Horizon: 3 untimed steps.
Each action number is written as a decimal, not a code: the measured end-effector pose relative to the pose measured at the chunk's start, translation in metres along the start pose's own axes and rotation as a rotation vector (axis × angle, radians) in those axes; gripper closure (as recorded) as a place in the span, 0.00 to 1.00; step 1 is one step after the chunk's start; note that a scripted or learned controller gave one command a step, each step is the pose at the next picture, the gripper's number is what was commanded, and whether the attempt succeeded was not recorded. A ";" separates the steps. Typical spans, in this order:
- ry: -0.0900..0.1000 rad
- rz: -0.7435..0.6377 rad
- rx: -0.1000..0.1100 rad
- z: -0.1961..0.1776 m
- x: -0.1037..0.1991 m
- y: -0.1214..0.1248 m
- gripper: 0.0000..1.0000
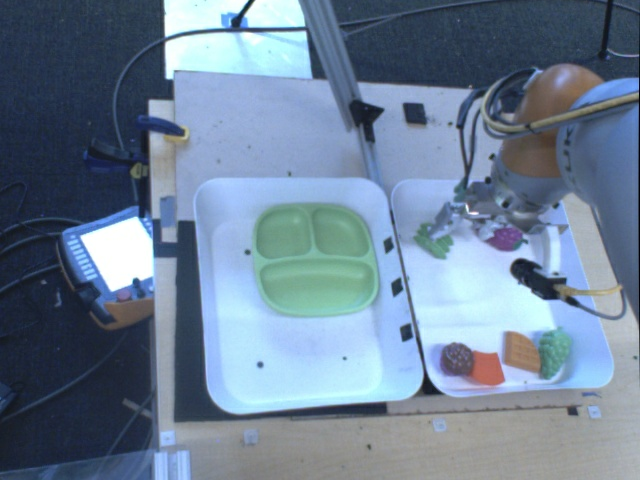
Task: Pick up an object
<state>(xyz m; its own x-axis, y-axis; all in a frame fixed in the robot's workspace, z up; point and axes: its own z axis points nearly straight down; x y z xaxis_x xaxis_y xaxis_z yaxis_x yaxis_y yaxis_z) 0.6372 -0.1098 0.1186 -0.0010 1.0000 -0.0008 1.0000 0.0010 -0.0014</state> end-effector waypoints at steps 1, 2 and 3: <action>0.000 -0.001 -0.006 -0.014 0.000 0.002 1.00; 0.000 -0.004 -0.009 -0.077 0.002 0.010 1.00; -0.001 -0.005 -0.009 -0.125 -0.004 0.016 1.00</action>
<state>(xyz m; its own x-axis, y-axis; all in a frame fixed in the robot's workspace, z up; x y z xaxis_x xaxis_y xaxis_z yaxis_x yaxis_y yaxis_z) 0.6534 -0.1140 0.2434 -0.0056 1.0000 -0.0013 1.0000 0.0056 0.0075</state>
